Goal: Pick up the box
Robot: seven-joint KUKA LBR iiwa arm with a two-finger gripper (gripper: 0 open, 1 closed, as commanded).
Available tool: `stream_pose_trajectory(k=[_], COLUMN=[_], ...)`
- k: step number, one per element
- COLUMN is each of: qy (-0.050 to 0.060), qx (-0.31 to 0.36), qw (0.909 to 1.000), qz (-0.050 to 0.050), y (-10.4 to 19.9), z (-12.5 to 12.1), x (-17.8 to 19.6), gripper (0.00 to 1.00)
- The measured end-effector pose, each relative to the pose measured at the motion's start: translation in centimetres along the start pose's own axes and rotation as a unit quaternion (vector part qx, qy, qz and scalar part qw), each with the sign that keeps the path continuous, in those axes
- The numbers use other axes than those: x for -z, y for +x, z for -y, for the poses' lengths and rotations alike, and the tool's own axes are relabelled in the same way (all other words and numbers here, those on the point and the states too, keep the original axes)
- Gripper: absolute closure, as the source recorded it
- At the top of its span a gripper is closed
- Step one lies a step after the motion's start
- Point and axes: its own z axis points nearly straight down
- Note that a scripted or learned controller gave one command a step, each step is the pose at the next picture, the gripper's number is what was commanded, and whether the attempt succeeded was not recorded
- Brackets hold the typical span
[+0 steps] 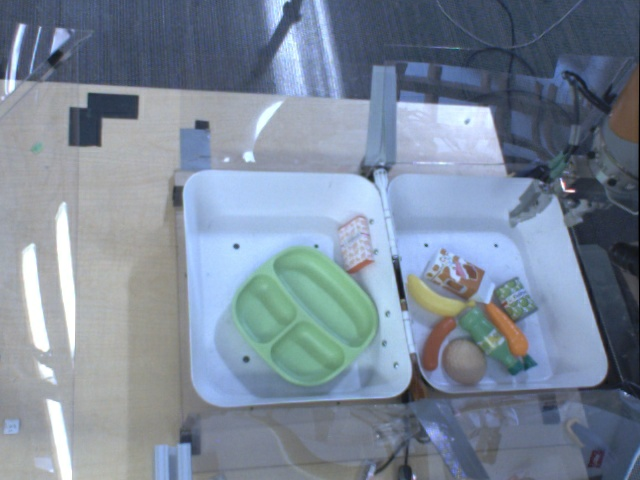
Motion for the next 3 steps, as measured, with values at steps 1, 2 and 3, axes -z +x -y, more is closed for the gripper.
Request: stream_pose_trajectory(k=[1, 2, 3], qy=[-0.006, -0.001, -0.003], qx=[-0.037, -0.018, -0.058], qw=[0.9993, 0.9998, 0.9983], qz=[0.000, 0.000, 0.000], y=[6.3, 7.3, 7.3], z=[0.8, 1.2, -4.1], x=[-11.4, -4.7, -15.4], gripper=[0.00, 0.00, 0.00])
